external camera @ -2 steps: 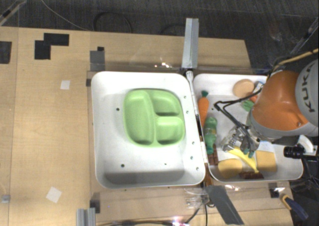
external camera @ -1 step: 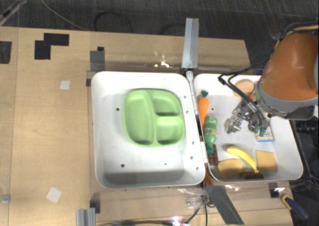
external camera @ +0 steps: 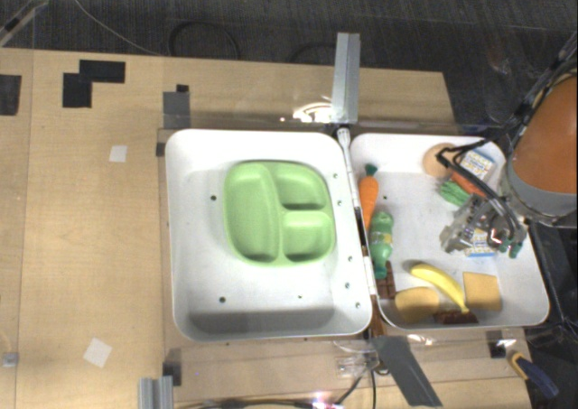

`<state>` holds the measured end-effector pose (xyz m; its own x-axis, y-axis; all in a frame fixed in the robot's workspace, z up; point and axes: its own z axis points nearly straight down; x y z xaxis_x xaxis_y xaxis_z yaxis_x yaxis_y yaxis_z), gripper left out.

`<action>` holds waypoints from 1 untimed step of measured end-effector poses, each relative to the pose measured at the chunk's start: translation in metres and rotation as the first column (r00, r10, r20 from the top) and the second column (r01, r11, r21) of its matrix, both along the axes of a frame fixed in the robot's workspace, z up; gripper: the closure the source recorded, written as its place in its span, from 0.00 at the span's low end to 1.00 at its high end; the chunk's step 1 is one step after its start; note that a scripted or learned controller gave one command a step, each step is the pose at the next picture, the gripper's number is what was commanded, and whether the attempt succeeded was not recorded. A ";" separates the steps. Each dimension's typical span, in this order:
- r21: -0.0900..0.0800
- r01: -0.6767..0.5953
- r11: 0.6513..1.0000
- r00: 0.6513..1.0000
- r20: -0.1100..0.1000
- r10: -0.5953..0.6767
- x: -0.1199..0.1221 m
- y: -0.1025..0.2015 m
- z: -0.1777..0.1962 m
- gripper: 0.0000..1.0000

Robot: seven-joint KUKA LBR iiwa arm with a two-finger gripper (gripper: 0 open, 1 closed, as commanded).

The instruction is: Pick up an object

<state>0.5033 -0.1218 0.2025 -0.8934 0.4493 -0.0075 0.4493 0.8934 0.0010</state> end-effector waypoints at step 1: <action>0.007 0.022 1.000 1.000 0.001 -0.022 0.098 0.084 0.016 1.00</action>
<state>0.6015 -0.0383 0.2189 -0.8832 0.4689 -0.0054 0.4689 0.8832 0.0073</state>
